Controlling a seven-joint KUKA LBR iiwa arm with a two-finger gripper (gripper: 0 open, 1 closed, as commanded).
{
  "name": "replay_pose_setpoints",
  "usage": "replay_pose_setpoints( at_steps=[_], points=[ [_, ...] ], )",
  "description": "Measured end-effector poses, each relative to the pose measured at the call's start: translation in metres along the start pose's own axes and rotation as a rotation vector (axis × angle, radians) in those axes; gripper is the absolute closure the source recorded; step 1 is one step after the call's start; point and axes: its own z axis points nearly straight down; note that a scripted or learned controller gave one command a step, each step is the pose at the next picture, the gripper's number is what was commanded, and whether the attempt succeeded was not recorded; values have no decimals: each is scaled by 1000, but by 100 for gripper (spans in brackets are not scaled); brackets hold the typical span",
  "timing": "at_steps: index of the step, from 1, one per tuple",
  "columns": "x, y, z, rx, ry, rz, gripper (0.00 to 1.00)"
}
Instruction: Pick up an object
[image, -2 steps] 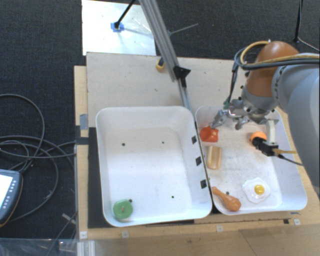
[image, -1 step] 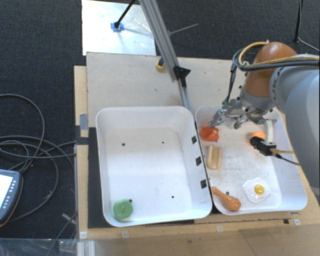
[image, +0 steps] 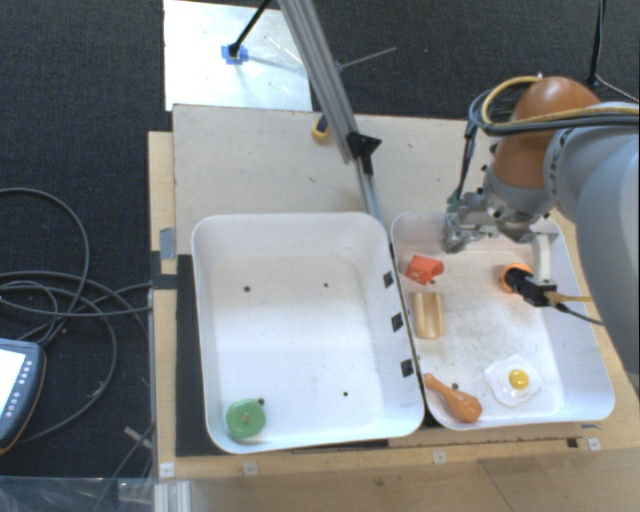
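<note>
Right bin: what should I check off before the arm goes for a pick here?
1. Tool over the right bin: ok.
2. Tool holding nothing: cannot tell.
3. Nearest target, red block, free of neighbours: ok.
4. Tan cylinder lying apart from the block: ok.
5. Fried egg toy and orange drumstick away from the tool: ok.
6. Green disc sits in the left bin: ok.

Grey arm (image: 600, 170) reaches in from right — orange band (image: 535, 125) above wrist, wrist bent downward, gripper (image: 457, 238) low, pointing down-left.
</note>
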Motion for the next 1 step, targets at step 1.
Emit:
replay_pose_setpoints(
  at_steps=[1],
  points=[
    [2, 13, -54, 9, 0, 3, 100]
  ],
)
